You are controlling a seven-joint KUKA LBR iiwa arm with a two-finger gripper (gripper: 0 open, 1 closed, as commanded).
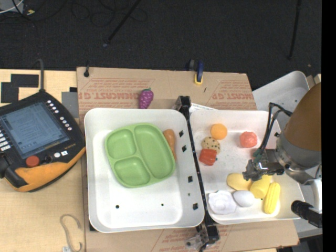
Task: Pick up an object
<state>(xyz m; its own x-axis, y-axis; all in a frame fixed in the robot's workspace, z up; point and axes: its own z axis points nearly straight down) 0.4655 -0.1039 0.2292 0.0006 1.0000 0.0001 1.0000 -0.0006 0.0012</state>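
The right bin [231,121] holds several toy foods: an orange ball [219,132], a pink-red piece [248,139], a speckled cookie [211,144], a red piece [208,157], yellow pieces [239,181], a corn cob [271,198] and white pieces [231,200]. My gripper [259,171] hangs low over the right side of this bin, just above the yellow pieces and left of the corn cob. Nothing shows between its fingers.
The left bin [105,209] carries a green divided plate [139,154] with an orange sausage-like piece [170,139] at its right edge. A purple grape bunch [145,97] lies on the cardboard behind the bins. A teach pendant [37,135] sits at far left.
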